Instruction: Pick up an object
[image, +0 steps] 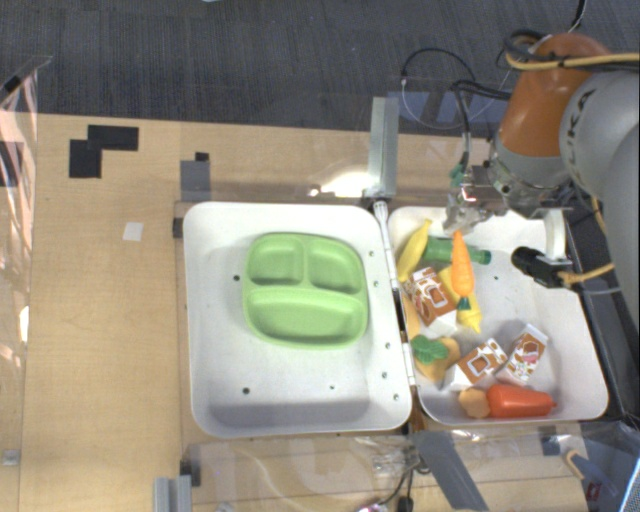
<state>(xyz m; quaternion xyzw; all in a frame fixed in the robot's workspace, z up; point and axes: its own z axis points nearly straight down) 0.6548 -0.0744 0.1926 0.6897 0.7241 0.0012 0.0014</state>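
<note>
We're looking at the right bin (590, 395), the one full of toy food, and the likeliest pick is the carrot (460, 266) since it sits closest to the arm. It looks like hollow plastic, so we'd guess light, stiff and a bit slick, nothing that breaks if it gets dropped. It tapers, so a pinch near the pointed end could squirt out. We'd take it across the thick middle, with the squeeze crosswise to its length.

The carrot lies lengthwise toward the back of the bin, leaning against a banana (412, 249) on its left and a little printed carton (432, 293) below it. Something green (478, 256) pokes out from behind its top end, can't tell what exactly. That crowding on the left side is the annoying bit, as there's not much room to slip in beside the banana.

The end effector (468, 203) hangs just above the carrot's top end in the picture, near the bin's back wall. It isn't carrying anything as far as we can see, but whether it's released or clenched, we honestly can't tell from this angle, too small and cluttered.

Other stuff in there: 2 more cartons (505, 358) near the front, a tomato-red piece (519, 402) and an orange ball (473, 402). The left bin (215, 385) holds a green tray (303, 289) with 3 compartments.
</note>
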